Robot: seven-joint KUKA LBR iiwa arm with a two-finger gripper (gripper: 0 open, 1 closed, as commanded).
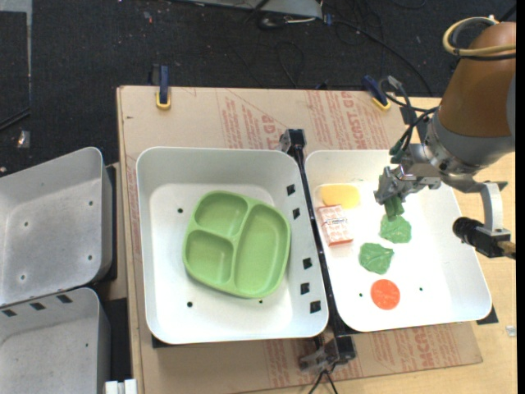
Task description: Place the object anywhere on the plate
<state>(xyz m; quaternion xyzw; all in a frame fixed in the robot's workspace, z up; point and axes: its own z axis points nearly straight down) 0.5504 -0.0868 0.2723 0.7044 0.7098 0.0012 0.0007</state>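
I am guiding one arm over two white bins that sit side by side. The thing I judge to be my target is a green leafy piece (397, 229), like toy lettuce, lying in the right-hand bin (459, 302) directly under the gripper (394, 199). The gripper's dark fingers point down at its upper edge and seem to touch it, and a strip of green rises between them. From this high slanted view I cannot tell whether they are spread or closed, or whether they grip the piece, so I treat it as not yet secured.

Just below the gripper, past that piece, lies a second green leafy piece (376, 258), close to the first but apart from it. Further below sits a flat orange-red disc (385, 294). To the gripper's left, a yellow wedge (340, 195) rests near the bin's back wall, with a small red-and-white carton (335, 225) just beneath it against the divider.

Well to the left, across the divider, the green plate (238, 245) with three compartments lies tilted in the left-hand bin (156, 302), with nothing on it. The loose items are gathered in one bin and the plate in the other, so any placing requires a lift and a carry leftward over the divider.
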